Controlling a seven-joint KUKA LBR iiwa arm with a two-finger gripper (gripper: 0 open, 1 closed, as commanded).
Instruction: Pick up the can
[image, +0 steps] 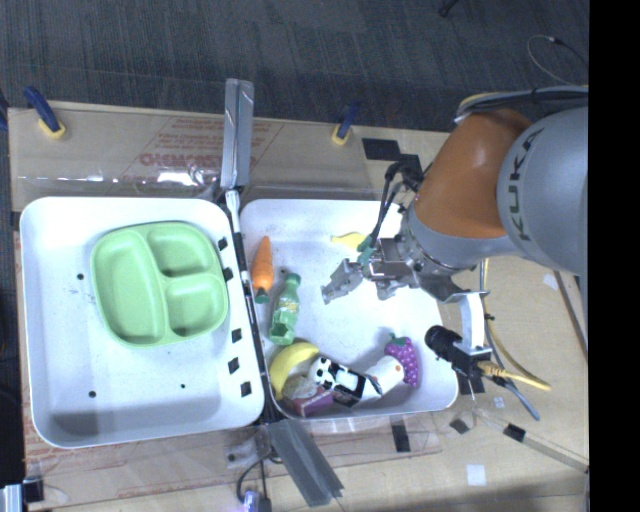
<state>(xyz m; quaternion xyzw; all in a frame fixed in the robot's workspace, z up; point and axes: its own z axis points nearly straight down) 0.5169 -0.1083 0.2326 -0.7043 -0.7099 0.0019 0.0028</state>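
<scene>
**Approach under way; can not yet reached**

Nearest the camera, at 6 o'clock in the right bin (440, 398), a crowded heap is seen against the near wall. A black-and-white cylinder lying on its side is judged to be the can (345, 381), though the label is too small to be read. It is touched at 9 o'clock by a yellow fruit (290, 362), at 3 o'clock by a bunch of purple grapes (403, 357), and a purple packet (314, 404) is wedged beneath it.

Farther in, near the bin's centre, the hand (340, 283) is held above bare floor, at 12 o'clock from the can and well apart from it. Nothing is seen gripped in it; whether it is set wide or narrow cannot be told. A green bottle (284, 308) and a carrot (262, 264) lie at 9 o'clock from the hand, and a banana (348, 240) lies at the far wall.

In the left bin (50, 330) a green divided plate (160, 282) is seen.

The step in hand is judged to be the approach. For the next move, the hand must be carried toward 6 o'clock and lowered across the can's short axis, with its neighbours kept out of the closing path.
</scene>
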